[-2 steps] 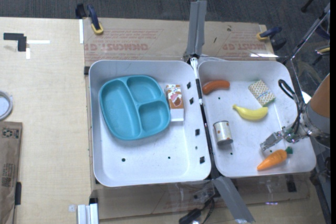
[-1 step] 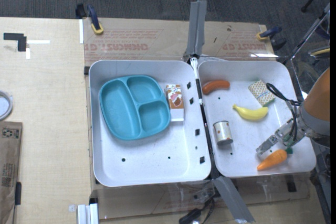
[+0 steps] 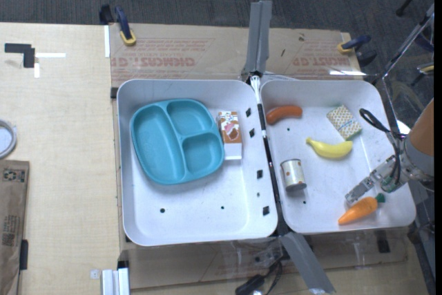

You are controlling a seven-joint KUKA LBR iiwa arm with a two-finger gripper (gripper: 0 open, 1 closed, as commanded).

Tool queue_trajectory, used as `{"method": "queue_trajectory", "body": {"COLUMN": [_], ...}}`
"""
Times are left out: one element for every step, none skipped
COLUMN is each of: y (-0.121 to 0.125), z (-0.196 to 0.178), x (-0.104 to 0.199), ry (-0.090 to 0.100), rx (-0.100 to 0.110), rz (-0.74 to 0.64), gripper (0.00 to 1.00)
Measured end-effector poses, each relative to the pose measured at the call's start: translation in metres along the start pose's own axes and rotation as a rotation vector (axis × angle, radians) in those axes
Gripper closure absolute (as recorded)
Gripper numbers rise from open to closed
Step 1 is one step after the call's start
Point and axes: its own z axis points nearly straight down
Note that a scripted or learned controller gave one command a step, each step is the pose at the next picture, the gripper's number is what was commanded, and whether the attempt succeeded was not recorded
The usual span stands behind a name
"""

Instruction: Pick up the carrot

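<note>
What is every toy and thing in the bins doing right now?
Carrot: lying flat, right bin, just under the pincer.
Banana: lying flat.
Sausage: lying by the divider.
Can: on its side.
Sponge: flat.
Blue tray: flat, left bin.
Small box: beside the tray.

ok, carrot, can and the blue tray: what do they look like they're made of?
Carrot: probably moulded plastic toy; even orange, smooth, green stub at the end.
Can: looks like metal; silvery wall with a bright glint, though a foil label can't be ruled out.
Blue tray: likely plastic; uniform matte turquoise, rounded moulded compartments.
</note>
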Motion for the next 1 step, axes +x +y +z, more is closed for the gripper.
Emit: {"method": "queue_trajectory", "body": {"y": [0.0008], "z": [-0.0089], "x": [-0.0004], "ry": [-0.001], "rx": [-0.002], "rz": [0.001], "gripper": [1.00]}}
